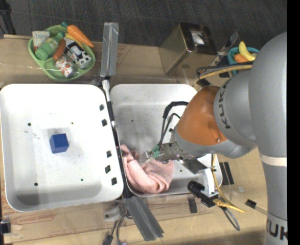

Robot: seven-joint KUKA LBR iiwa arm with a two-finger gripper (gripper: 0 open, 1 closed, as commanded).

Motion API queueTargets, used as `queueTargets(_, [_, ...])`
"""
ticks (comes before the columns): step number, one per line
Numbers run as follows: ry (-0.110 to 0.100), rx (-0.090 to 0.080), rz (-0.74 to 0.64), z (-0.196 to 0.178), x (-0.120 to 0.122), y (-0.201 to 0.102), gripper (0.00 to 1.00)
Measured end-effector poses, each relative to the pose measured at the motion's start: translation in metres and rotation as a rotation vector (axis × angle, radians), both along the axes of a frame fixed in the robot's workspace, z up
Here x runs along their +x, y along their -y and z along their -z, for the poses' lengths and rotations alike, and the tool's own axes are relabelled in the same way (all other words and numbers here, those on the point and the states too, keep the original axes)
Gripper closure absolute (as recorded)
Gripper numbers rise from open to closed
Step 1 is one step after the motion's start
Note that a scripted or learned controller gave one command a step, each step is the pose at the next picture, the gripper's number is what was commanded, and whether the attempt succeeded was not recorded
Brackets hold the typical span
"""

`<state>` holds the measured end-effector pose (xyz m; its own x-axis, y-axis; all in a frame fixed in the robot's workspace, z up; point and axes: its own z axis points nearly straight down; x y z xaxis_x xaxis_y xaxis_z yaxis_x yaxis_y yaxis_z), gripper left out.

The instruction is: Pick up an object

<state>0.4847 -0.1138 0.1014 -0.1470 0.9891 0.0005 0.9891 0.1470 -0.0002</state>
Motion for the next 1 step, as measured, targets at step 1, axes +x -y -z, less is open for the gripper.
queueTargets(1, [-0.001,0.0,-0.006,-0.0091,0.0007,-0.0004,1.0])
